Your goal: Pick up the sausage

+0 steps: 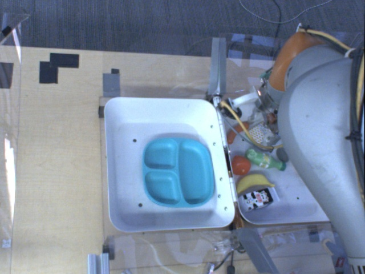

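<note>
My gripper (263, 117) hangs low over the far part of the right bin (296, 210), under the orange band and the wide grey arm (319, 124). A small orange-red piece (231, 136) lies by that bin's left wall, just left of the gripper; it may be the sausage, but too little shows to be sure. A reddish-brown bit (272, 119) sits right at the gripper, partly hidden by it. The arm covers the bin's right half.
In the right bin lie a red tomato (240, 165), a green bottle (264, 159), a yellow banana (254, 181) and a black-and-white box (258, 198). A yellow cable (239, 124) loops near the gripper. The left bin (122, 153) holds a blue divided plate (177, 170).
</note>
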Robot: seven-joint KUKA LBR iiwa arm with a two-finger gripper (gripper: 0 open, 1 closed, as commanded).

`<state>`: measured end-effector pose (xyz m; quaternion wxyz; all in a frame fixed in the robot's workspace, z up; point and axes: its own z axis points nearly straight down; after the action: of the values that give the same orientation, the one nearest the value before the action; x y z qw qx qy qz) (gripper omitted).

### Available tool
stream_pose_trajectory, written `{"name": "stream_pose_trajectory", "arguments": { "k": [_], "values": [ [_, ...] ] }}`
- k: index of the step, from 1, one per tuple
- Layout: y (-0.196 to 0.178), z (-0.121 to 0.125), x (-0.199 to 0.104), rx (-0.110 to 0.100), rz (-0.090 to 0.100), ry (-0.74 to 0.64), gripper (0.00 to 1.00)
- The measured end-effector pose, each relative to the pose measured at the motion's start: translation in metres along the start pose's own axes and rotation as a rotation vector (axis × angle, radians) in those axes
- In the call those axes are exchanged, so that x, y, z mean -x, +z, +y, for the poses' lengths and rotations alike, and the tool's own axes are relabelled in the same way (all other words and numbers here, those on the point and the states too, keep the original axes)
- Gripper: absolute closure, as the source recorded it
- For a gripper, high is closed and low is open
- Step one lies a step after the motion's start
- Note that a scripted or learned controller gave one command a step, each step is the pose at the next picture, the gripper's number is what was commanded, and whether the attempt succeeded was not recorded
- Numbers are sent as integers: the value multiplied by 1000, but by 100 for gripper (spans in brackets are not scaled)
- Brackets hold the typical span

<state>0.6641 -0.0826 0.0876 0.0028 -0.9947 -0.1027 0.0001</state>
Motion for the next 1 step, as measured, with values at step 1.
{"name": "stream_pose_trajectory", "arguments": {
  "k": [1],
  "values": [
    [0, 7, 1, -1, -3, -44, 0]
  ]
}}
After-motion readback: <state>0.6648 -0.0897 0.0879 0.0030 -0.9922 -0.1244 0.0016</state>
